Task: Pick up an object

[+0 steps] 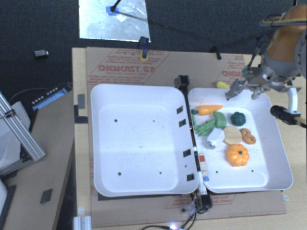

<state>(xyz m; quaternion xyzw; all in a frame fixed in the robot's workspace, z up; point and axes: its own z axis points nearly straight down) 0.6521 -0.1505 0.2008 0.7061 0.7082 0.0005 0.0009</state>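
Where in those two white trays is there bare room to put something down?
The left bin is bare wall to wall. In the right bin, only the near strip below the pumpkin is free; carrot, greens and pretzel crowd its middle.

Table (48, 143) is seen in light wood, covered mid-frame by a brown cardboard sheet (129, 66) printed with red lettering. Two shallow white bins are set side by side on the cardboard: left bin (139, 138) and right bin (254, 171), touching along a black clip strip (192, 138). A yellow-and-blue clamp (143, 49) is fixed at the cardboard's far edge. A small yellow object (221, 85) lies on the cardboard just beyond the right bin. Black tape patches (80, 110) are stuck left of the left bin.
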